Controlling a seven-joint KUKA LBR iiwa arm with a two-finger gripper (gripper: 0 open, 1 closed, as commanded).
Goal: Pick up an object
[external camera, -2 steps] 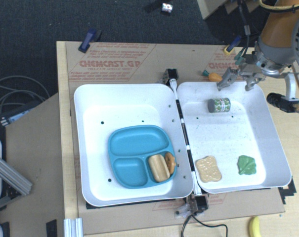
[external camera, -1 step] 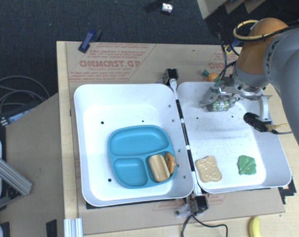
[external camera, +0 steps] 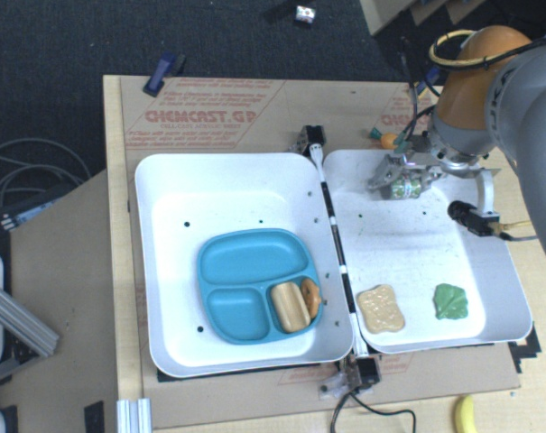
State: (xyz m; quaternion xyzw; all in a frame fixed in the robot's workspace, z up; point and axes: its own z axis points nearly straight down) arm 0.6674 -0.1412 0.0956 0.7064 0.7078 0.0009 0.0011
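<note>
Small greenish object (external camera: 406, 188) at the far end of the right bin (external camera: 489, 278), directly under the gripper (external camera: 401, 180). Whether grasped or merely touched: cannot tell. Not visibly lifted, so pickup judged unfinished. Tan flat piece (external camera: 381, 309) and green piece (external camera: 450, 301) well apart at the near end; bare floor between. Left bin (external camera: 164, 242) with blue divided tray (external camera: 250, 282) holding a bread-like roll (external camera: 293, 304).

Dark carpet floor (external camera: 92, 25) surrounds a tan bench board (external camera: 218, 106); cables (external camera: 29, 174) lie left.
</note>
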